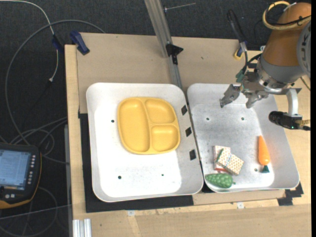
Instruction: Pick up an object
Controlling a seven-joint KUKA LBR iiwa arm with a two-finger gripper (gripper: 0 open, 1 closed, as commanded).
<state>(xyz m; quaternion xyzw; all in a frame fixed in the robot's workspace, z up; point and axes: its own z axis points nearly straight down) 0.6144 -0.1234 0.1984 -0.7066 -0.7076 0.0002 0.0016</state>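
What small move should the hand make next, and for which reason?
Probably travel toward the near end of the right bin and descend over the carrot. The hand hangs open above the bin's bare far end, holding nothing, while the carrot lies apart from the other items.

A tan wooden bench stands on dark carpeted floor — thin pale cables loop over it at the left. A metal pole slants in from the far side, and at near left sits a lit handheld screen — even light all over.
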